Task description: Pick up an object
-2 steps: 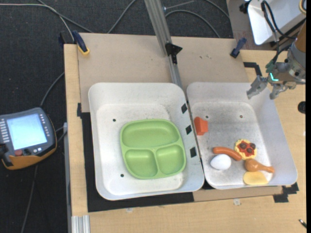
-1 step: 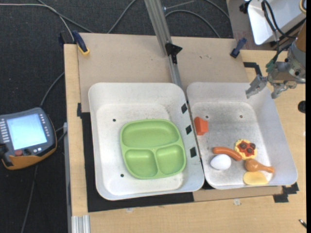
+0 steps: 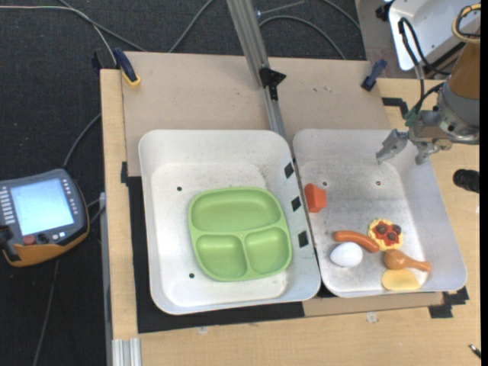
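The right bin holds toy foods: an orange block at its left wall, a sausage, a white egg, a small pizza slice, a chicken drumstick and a yellow piece. My gripper hangs over the bin's far right part, well behind the foods. Its two fingers are spread apart with nothing between them.
The left bin carries a green divided plate. A metal pole slants over the bench's back. Blue clamps sit at the back corners. A teach pendant lies left of the bench.
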Robot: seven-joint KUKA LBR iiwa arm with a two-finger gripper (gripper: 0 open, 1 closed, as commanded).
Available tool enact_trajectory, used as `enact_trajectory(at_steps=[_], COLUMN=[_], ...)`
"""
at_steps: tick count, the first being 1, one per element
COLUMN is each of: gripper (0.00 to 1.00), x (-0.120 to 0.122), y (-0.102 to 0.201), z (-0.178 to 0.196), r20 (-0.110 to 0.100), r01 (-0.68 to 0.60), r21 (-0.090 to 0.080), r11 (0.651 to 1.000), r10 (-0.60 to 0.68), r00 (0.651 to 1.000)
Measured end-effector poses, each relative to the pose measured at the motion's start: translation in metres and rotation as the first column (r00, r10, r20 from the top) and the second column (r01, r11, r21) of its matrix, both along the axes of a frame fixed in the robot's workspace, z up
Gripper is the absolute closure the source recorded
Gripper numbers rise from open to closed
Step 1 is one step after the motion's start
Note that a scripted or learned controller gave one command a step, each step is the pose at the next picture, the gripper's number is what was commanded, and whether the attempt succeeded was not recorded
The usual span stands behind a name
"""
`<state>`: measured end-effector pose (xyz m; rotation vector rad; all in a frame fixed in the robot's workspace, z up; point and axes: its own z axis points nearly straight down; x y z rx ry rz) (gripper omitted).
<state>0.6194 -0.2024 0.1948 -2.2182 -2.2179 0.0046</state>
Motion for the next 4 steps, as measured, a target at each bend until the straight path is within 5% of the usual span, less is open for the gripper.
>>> enact_trajectory(at_steps=[2, 3, 4], gripper=[0.00, 1.00, 1.00], x=[0.005, 0.008, 0.018], y=[-0.011, -0.011, -0.005], z=[-0.093, -0.078, -0.021], r20=[-0.001, 0.007, 0.014], r01=[0.000, -0.001, -0.003], r21=[0.000, -0.002, -0.004], r11=[1.000, 1.000, 1.000], r10=[0.000, 0.001, 0.003], r00=[1.000, 1.000, 1.000])
